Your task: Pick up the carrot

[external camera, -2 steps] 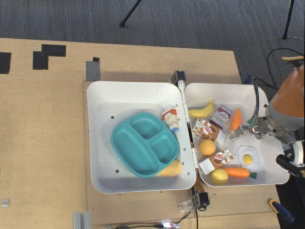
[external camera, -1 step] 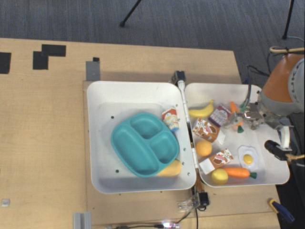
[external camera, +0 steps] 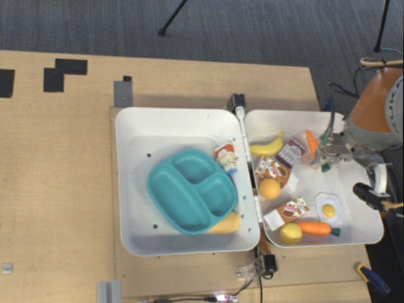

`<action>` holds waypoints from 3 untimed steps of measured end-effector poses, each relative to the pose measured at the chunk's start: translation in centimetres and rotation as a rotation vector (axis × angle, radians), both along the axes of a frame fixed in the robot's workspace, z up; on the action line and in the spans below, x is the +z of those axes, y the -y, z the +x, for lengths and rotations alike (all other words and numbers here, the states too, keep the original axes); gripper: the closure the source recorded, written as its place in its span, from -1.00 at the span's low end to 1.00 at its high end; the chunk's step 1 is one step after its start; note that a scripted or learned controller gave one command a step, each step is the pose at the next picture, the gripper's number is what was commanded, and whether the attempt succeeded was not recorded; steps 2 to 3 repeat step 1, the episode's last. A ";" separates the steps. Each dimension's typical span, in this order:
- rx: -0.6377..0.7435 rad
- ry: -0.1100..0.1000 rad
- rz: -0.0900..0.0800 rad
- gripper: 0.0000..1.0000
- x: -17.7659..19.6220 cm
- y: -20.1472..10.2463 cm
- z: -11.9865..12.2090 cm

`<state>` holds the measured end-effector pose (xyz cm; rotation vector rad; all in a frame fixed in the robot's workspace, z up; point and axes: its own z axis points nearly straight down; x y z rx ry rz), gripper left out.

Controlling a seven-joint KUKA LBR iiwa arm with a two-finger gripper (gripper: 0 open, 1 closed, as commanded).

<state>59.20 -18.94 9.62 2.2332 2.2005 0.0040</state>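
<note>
You have the pick yet to make: the carrot [external camera: 315,228] lies untouched near the front wall of the right bin [external camera: 363,235], beside a lemon [external camera: 290,233], while the gripper [external camera: 326,150] hovers well apart near the back, its jaws' state unclear.

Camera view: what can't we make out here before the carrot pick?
- Gripper: too small and dark against the right bin to read its fingers.
- Arm: cut off by the frame's right edge.
- Yellow item: partly tucked under the teal plate.
- Packets: print too small to read.
- Carrot itself shows fully.
</note>
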 end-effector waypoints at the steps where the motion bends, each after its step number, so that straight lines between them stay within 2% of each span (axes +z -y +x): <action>1: -0.184 -0.003 0.004 1.00 6.9 -6.6 -2.2; 3: -0.184 -0.003 0.004 1.00 6.9 -6.6 -2.2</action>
